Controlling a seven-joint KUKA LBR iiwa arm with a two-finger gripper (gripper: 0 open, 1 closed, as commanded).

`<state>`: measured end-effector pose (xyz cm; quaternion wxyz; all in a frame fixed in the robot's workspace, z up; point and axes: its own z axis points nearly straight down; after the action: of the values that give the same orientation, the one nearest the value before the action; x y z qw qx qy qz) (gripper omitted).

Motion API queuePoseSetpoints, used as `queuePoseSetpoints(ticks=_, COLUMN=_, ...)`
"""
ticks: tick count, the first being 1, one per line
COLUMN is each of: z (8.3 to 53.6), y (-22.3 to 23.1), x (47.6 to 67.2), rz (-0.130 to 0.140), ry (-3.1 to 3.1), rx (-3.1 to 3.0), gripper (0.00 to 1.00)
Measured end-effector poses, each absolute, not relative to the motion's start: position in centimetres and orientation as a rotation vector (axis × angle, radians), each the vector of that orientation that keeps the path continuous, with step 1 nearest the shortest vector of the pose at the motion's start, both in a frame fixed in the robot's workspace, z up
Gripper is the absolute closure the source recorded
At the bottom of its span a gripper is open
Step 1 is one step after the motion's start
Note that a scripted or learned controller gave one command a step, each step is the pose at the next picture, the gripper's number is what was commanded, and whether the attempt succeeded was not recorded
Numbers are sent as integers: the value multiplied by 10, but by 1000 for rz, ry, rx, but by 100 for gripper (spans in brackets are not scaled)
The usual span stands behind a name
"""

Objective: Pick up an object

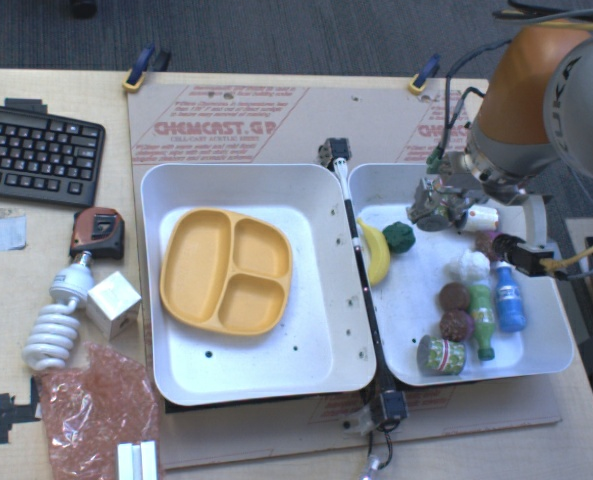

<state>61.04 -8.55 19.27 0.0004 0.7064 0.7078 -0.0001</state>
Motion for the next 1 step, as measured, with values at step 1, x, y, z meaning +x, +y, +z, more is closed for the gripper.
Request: queuePoseSetpoints(ticks=1, z=193, y=-38, x=659, rz=-1, ry=2225, rx=2217, gripper=100)
